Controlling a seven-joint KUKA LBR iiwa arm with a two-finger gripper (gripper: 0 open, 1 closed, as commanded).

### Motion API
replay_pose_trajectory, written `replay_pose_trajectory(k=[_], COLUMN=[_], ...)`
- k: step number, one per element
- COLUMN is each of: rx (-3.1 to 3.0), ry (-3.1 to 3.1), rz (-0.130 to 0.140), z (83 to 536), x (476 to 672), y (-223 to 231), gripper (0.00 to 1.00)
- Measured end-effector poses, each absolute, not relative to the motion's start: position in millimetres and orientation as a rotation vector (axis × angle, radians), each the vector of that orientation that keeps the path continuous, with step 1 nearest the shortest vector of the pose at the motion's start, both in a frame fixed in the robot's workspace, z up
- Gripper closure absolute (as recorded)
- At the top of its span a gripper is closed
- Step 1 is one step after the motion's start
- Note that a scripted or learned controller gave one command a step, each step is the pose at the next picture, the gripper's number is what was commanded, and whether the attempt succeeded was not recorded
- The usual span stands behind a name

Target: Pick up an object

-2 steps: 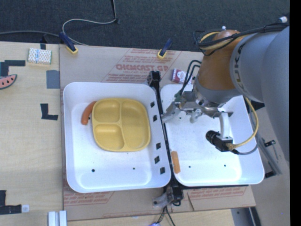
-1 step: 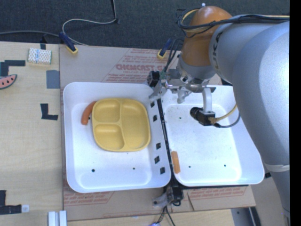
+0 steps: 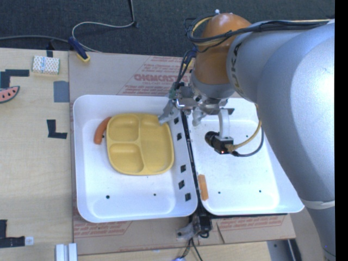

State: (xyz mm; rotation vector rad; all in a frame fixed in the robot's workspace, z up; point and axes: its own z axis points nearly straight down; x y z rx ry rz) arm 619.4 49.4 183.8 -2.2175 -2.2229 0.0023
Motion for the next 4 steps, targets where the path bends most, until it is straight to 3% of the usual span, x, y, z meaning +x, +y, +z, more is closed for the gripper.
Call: replay_pose_trajectory(k=[1,2,3,4], rx=[-2.215,-2.225,-2.222,-2.217], ry=[-2.223,-2.222,-2.223,-2.222], rz=[0.003,0.002,0.003,0.003], z=[193.0,286.4,285.6,204.9], x=[619.2,654.5,654.3,667.6], y=[49.8,-64.7,-63.6,-14.9], gripper=[1.0,1.0,0.0,0.0])
